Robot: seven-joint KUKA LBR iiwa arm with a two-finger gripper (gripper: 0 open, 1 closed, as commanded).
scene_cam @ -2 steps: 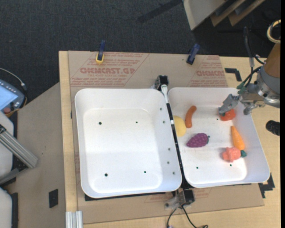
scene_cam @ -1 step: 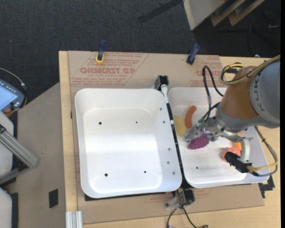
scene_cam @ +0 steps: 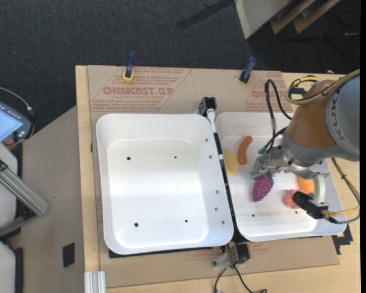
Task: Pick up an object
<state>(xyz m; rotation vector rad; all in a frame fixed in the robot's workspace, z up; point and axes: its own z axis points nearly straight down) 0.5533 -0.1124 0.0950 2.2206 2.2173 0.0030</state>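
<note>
two bins sit side by side on the bench [scene_cam: 171,80], the left bin [scene_cam: 154,177] beside the right bin [scene_cam: 274,226]. in the right bin a sausage-shaped piece [scene_cam: 245,149] lies behind a grape bunch [scene_cam: 262,187], with a pale lump [scene_cam: 231,162] to their left by the shared wall.

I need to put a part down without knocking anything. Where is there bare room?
The left bin offers bare floor wall to wall. The right bin is crowded: sausage, yellow piece, grapes under the tool; only its near strip is bare.

Dark carpet floor [scene_cam: 86,34] surrounded the bench. Cardboard sheet [scene_cam: 171,86] clamped at far edge. Pale wooden furniture [scene_cam: 286,14] stood far right.
</note>
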